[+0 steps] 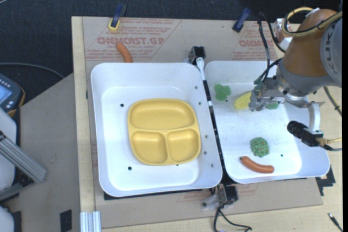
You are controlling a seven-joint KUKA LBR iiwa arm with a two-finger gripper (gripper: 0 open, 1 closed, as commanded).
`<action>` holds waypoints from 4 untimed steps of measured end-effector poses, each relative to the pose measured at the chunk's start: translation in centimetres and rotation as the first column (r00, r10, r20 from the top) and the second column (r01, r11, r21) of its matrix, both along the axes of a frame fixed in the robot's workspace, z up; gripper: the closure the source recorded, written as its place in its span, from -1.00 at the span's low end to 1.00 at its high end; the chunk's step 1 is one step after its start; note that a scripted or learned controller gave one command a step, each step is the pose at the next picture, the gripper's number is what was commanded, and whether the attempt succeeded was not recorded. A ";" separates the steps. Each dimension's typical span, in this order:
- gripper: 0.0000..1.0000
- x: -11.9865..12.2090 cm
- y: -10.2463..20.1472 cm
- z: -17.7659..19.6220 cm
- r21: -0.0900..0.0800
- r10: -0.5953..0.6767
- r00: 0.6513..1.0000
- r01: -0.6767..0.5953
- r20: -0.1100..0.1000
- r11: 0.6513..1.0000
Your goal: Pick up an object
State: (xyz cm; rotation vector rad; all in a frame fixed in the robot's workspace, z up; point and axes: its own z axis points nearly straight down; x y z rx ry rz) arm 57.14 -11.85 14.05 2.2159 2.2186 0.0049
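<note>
toy sausage (pixel 256 164) lies below the end effector (pixel 260 101), which hovers at the yellow piece (pixel 242 100); grip unclear. next: lower and clench.

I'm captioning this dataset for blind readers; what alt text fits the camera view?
A grey robot arm with an orange band reaches from the right, its gripper low over a yellow object in the right white bin, which also holds two green lumps and an orange sausage. The left white bin holds a yellow three-compartment tray.
</note>
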 end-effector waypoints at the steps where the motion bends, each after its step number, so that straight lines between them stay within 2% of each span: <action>1: 1.00 -0.4 -0.5 4.6 0.000 -0.001 1.000 0.001 0.000 1.000; 2: 1.00 -0.3 -0.5 8.7 0.000 0.000 1.000 0.000 0.000 1.000; 3: 1.00 1.4 4.4 7.6 0.002 0.005 1.000 -0.004 -0.003 1.000; 4: 1.00 4.0 9.0 9.0 0.003 0.005 1.000 -0.005 -0.001 1.000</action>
